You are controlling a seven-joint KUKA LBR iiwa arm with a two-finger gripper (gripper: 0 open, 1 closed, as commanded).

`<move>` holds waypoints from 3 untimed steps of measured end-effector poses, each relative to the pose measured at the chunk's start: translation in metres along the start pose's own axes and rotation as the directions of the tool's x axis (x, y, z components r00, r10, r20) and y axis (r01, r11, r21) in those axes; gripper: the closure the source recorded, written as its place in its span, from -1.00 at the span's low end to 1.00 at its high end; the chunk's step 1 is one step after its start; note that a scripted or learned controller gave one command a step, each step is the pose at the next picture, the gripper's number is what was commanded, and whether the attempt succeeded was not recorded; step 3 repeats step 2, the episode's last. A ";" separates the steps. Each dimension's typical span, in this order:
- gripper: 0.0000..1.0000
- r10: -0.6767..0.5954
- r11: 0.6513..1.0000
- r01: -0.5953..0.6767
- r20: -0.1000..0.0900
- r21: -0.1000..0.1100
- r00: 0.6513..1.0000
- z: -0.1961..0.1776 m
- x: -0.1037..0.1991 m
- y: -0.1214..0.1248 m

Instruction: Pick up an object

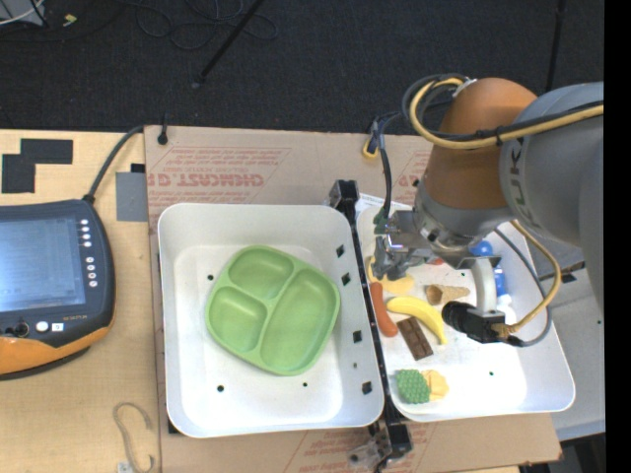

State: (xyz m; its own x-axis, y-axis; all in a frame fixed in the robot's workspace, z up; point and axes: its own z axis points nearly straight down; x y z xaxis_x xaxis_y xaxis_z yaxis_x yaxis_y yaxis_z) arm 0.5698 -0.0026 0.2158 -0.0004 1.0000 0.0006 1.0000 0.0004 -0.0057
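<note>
Camera view: banana [418,314] beside chocolate bar [414,338], under pincer [391,260].

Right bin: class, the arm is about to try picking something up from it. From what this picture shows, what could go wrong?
1. The banana, the brown bar and the orange stick lie crowded together, so the gripper may catch two or nudge one aside.
2. The gripper sits close to the divider between the bins and could strike it going down.
3. The yellow cable loops low over the right bin and may snag.

Divided plate [273,308] in left bin [187,264], banana [417,314], chocolate bar [414,338] and corn [421,386] in right bin [537,387]
</note>
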 end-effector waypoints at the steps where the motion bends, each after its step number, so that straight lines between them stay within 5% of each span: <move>1: 1.00 -0.004 1.000 0.004 -0.001 -0.003 1.000 -0.014 0.059 -0.010; 3: 1.00 -0.002 1.000 0.002 0.000 -0.003 1.000 -0.021 0.088 -0.016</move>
